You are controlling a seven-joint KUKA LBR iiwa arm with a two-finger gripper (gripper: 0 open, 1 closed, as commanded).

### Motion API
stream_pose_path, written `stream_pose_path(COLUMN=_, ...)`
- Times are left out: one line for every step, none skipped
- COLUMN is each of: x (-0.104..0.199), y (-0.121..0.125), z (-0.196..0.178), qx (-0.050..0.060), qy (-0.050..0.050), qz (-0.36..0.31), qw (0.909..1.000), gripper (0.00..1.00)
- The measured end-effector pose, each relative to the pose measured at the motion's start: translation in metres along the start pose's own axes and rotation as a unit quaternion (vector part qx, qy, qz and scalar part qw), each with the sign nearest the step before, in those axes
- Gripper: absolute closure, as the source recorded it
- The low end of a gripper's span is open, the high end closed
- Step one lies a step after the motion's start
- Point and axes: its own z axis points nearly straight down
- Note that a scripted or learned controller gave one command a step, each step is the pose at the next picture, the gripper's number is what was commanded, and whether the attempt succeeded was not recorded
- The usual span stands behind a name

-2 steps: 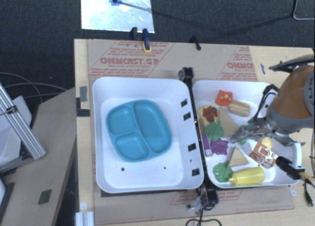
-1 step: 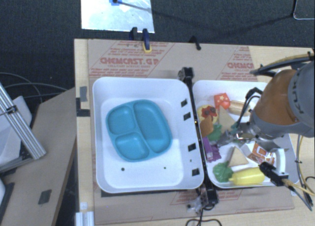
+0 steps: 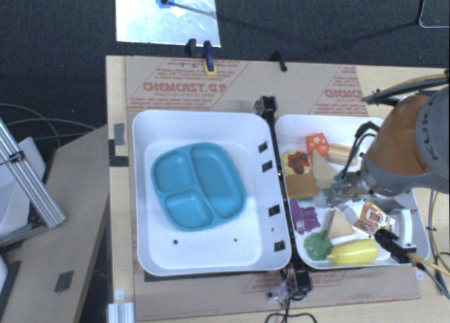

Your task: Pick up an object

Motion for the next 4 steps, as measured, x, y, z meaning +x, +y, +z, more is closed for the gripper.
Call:
stream_pose_path(x=0.095, y=-0.034, z=-0.094, qx=-0.002, qy=0.003, qz=-0.005, qw=1.0000, gripper=1.00)
stream_pose_path(x=0.186, y=-0.001, z=-0.089, qx=0.000, qy=0.002, qz=-0.005, qw=1.0000, gripper=1.00)
stream_pose_path(x=0.168, y=-0.025, z=-0.270, qx=-0.008, qy=0.002, qz=-0.001, qw=1.0000, gripper=1.00)
stream_pose_path(x=0.201, y=0.049, z=-0.387, qx=-0.008, qy=0.001, qz=-0.003, qw=1.0000, gripper=1.00)
